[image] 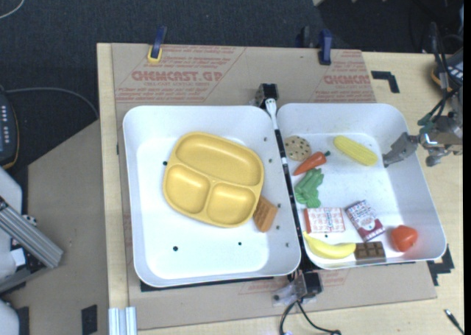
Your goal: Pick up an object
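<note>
In the right bin (423,194), near edge, lay a banana (329,247), a chocolate (369,252) and a tomato (403,238); farther back, a carrot (310,162) and corn (355,150). The gripper (401,149) hung at the bin's far right rim, holding nothing; how wide it stood, I could not tell. It seemed an approach: next, descend over the corn just to its left.

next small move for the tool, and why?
Probably slide left and down toward the corn. The tool sits at the right bin's far-right rim, holding nothing, and the corn is the nearest item, lying apart from the rest.
</note>
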Available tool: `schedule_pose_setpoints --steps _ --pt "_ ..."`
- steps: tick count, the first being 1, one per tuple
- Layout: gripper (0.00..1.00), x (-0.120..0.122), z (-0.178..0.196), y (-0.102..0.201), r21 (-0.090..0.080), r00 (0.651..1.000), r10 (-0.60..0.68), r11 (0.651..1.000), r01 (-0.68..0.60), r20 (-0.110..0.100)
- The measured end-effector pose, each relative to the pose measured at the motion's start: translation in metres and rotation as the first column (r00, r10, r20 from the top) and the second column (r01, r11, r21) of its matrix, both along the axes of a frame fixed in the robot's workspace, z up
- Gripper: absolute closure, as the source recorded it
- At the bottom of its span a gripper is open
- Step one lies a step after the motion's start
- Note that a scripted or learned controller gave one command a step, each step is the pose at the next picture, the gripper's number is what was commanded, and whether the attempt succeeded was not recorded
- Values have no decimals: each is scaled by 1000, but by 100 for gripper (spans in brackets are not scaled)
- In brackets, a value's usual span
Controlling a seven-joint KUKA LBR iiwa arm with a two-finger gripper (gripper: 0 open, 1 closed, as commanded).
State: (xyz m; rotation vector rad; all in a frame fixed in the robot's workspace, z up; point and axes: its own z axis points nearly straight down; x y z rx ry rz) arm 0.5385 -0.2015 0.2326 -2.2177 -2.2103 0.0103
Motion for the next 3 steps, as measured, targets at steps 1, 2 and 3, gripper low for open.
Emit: schedule_pose_setpoints --steps 1,2,3 --pt "0 3 7 1 -3 1000 4 1000 -4 13" --pt "0 -6 -54 1 0 1000 3 1000 -3 5" --pt "0 -11 -117 -2 0 1000 3 1000 -3 4"
